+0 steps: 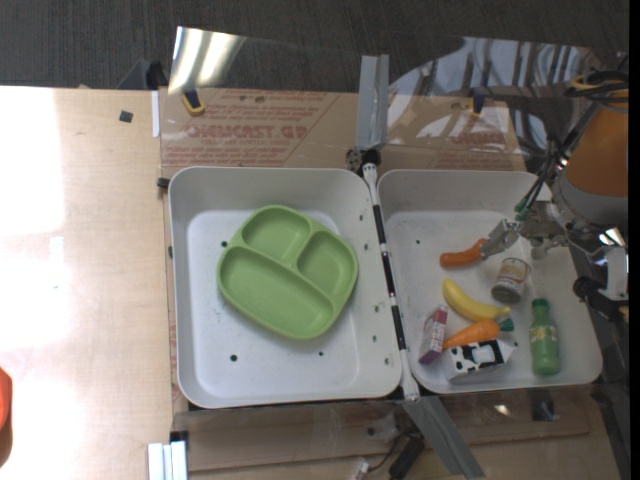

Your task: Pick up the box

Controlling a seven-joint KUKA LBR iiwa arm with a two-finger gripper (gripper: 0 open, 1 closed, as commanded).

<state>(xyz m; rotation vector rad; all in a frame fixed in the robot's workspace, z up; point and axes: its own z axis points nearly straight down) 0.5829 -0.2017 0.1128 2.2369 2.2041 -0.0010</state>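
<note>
A black-and-white patterned box (479, 358) lies at the front of the right bin (420, 218). A slim pink and purple box (434, 333) sits just left of it by the bin's left wall. My gripper (521, 245) hangs over the back right part of this bin, well behind both boxes. Its fingers are spread open with nothing between them. The left fingertip (497, 243) is close to the end of an orange sausage-shaped toy (461, 259). A small can (510, 279) lies just below the gripper.
A banana (470, 301), a carrot (473, 333) and a green bottle (545, 338) crowd around the boxes. The left bin (200, 368) holds a green divided plate (288, 284). A metal divider runs between the bins.
</note>
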